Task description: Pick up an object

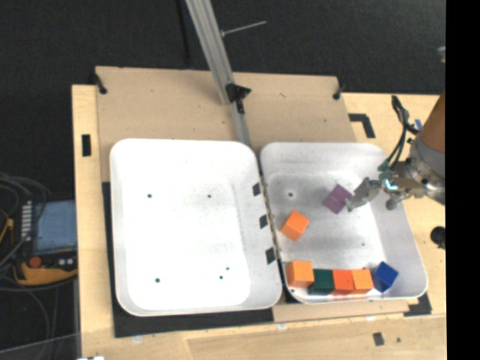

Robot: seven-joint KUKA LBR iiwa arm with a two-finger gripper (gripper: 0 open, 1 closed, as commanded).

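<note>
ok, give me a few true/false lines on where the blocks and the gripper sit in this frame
1. All the blocks lie in the right bin. True.
2. The purple block sits in the row along the near wall. False: it lies apart, in the bin's upper middle, close to the gripper.
3. A lone orange block lies near the right bin's left wall. True.
4. The blue block is at the left end of the near row. False: it is at the right end; an orange block is at the left end.
5. The green block sits in the near row. True.
</note>
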